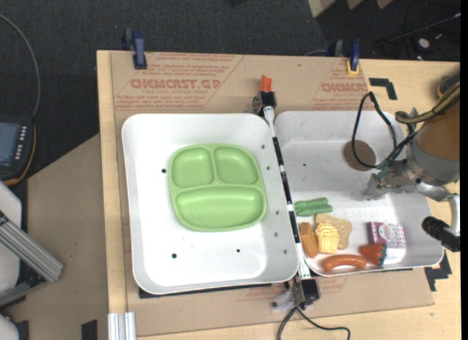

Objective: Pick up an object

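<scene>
The right bin [322,135] holds several toy foods near its front edge. A green pea pod [311,206] lies beside the divider. In front of it sit a yellow corn cob [328,238], a tan cracker [338,224] and an orange carrot piece [310,241]. A red-orange sausage [344,262] rests at the front rim, with a small red piece [374,251] and a purple-and-white box [387,235] to its right. A brown round cup [360,155] stands further back. My gripper [382,182] hangs low over the bin floor, just right of the cup and behind the box, with nothing seen in it.
In the left bin [146,207] lies a green divided plate [217,186]. A black cable [365,115] loops over the right bin toward the arm [439,145]. Clamps [137,47] hold the cardboard-covered bench at its far edge.
</scene>
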